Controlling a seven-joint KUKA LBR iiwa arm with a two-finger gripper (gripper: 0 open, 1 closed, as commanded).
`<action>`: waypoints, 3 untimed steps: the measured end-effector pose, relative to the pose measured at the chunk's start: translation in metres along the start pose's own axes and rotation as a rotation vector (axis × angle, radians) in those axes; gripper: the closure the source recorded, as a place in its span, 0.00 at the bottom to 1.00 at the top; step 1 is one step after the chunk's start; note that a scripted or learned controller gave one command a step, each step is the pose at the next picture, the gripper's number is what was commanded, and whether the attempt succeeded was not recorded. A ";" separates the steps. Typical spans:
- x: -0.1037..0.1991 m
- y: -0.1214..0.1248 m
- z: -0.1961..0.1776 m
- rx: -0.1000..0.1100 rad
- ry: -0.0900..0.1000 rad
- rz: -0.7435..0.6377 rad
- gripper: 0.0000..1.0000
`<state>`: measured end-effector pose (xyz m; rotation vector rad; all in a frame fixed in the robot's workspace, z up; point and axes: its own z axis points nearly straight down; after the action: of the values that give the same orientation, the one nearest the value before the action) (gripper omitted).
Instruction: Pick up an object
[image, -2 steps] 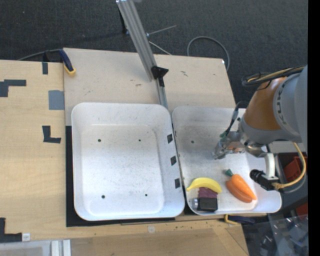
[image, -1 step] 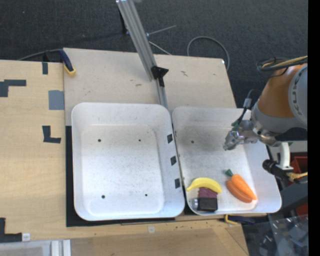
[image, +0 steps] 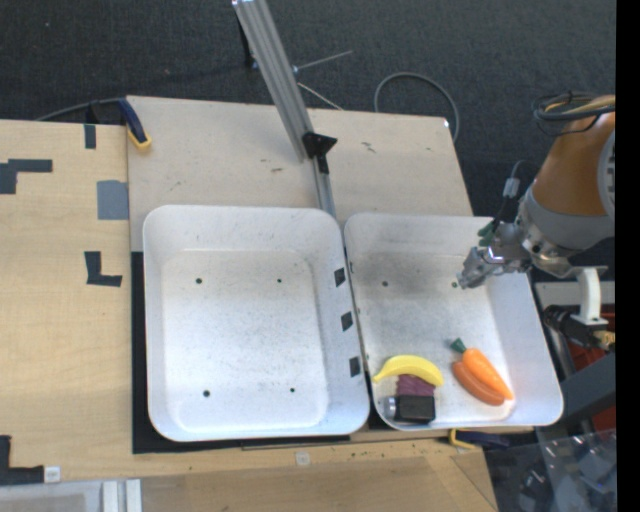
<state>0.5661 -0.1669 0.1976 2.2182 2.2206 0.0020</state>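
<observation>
Approach appears to be the step in hand: nothing has been lifted, and the grey arm with its orange band (image: 572, 180) reaches in from three o'clock, carrying the small metal end effector (image: 478, 268) over the upper right part of the right-hand shallow white plastic bin (image: 400, 250). Its tip sits above bare, speckled bin floor, and no object lies under it or between its parts; how far apart they stand is too small and blurred to judge, so I cannot tell its opening. By my reading it has hold of nothing. Candidates for the pick cluster well apart from it, toward six o'clock in the same bin: an orange plastic carrot with a green top (image: 481, 375) near the right wall, a curved yellow toy banana (image: 408, 369) to its nine o'clock, and a dark purple-and-black block (image: 414, 399) tucked just beneath the banana, touching or nearly touching it. Next, the arm would likely need to travel toward six o'clock and descend over one piece; the carrot, lying alone, looks the easier target, while the banana and block crowd each other against the bin's near rim. Beside this, at nine o'clock, sits the left-hand shallow white bin (image: 180, 230) on the pale wooden bench (image: 60, 330).
</observation>
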 end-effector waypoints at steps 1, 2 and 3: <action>0.000 0.001 -0.053 -0.001 0.000 -0.001 1.00; 0.052 0.007 -0.060 0.002 0.003 -0.006 1.00; 0.107 0.013 -0.044 0.006 0.002 -0.006 1.00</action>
<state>0.5785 -0.0601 0.2420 2.2160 2.2309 -0.0016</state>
